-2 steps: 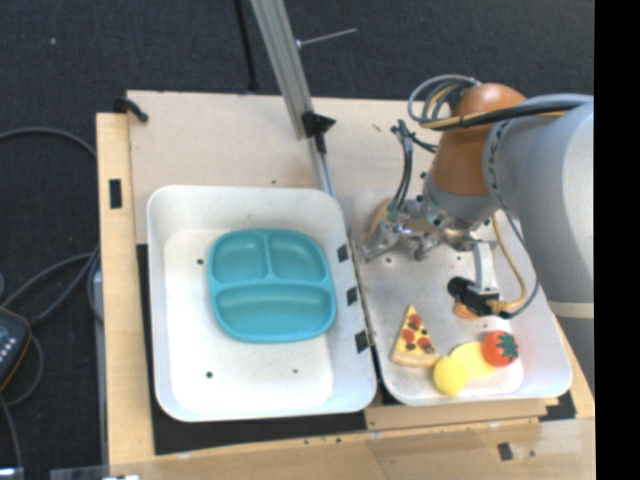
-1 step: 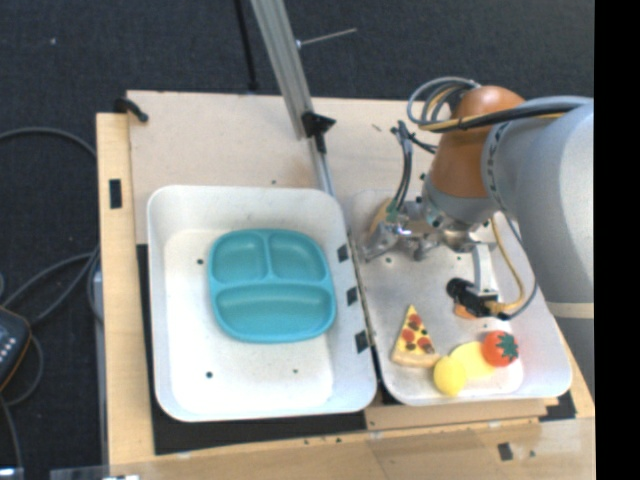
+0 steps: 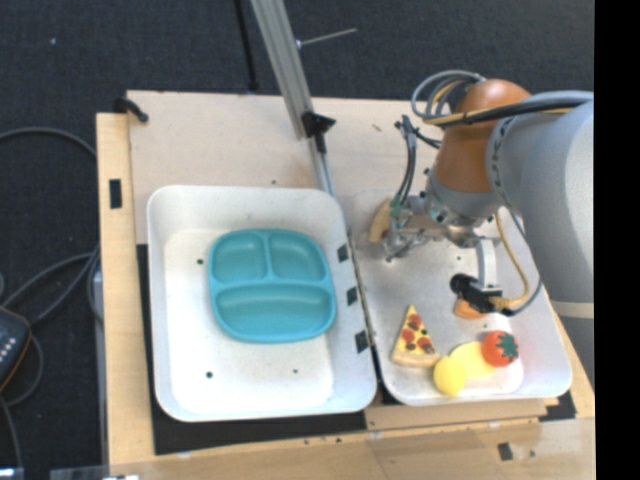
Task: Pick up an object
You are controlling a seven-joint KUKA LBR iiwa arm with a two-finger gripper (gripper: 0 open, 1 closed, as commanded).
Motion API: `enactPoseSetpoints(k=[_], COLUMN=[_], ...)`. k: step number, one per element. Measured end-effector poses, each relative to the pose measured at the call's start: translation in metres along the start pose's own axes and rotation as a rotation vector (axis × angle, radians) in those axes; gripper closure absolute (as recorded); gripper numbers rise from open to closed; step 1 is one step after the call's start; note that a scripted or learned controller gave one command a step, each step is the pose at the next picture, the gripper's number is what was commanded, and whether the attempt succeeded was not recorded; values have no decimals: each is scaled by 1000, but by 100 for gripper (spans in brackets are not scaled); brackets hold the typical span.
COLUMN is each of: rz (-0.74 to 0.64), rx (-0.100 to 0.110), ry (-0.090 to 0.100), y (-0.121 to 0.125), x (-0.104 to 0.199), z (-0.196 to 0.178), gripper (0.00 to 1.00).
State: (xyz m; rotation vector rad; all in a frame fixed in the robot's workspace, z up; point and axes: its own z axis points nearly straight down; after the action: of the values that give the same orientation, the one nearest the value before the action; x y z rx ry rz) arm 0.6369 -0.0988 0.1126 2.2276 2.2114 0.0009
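Gripper [image 3: 400, 236] hangs low at the right bin's [image 3: 530, 383] back-left corner, jaw state unreadable; toy pizza slice [image 3: 413, 336], lemon [image 3: 452, 374] and tomato [image 3: 499, 347] lie near the front, so closing here perhaps catches nothing.

A turquoise three-compartment plastic tray [image 3: 271, 285] is seen in a white shallow bin [image 3: 180, 368]. A yellow pizza-slice toy [image 3: 413, 337] is dotted red; a yellow lemon toy [image 3: 453, 373] and red tomato toy [image 3: 499, 348], green-topped, are seen.

Gripper [image 3: 400, 236] low over right bin [image 3: 385, 298]; pizza slice [image 3: 414, 336], lemon [image 3: 452, 372], tomato [image 3: 499, 348] nearby; teal tray [image 3: 270, 285] in left bin [image 3: 180, 298].
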Motion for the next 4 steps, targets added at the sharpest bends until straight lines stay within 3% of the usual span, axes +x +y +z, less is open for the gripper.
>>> enactPoseSetpoints(k=[3,4], rz=[-9,-14], rx=[-4,2], ry=[0,2], y=[6,15], x=[-9,45], z=[-139,-128], gripper=[100,100])
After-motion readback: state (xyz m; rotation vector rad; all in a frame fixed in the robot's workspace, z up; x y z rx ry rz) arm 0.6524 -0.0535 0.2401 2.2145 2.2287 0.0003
